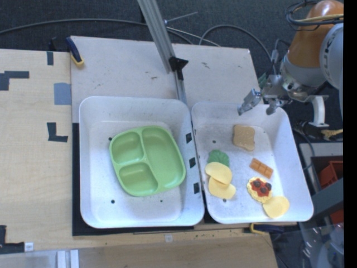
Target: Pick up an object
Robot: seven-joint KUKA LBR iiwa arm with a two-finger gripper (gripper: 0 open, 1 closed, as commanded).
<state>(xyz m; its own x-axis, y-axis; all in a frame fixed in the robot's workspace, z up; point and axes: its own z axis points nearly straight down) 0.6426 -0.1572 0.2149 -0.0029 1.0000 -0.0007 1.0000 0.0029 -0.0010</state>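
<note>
Nearest the lens, a pale yellow disc [276, 206] lies at the front corner of the right bin [294, 149], far below the claw [257, 105]. Beside it sits a small pizza-like piece [260, 188] with red and dark toppings too small to make out. Up toward the claw come an orange bar [261, 168] and a tan slice of bread [244, 137], the bread lying just below the claw. Left of these, two yellow pieces [220, 180] overlap and partly cover something green [218, 157]. The claw hangs over the bin's far rim with its two fingers spread apart, gripping nothing. Far to the claw's lower left, a green divided tray [147, 161] rests in the left bin [89, 149]. The arm [315, 43] is cut off at the edge.
</note>
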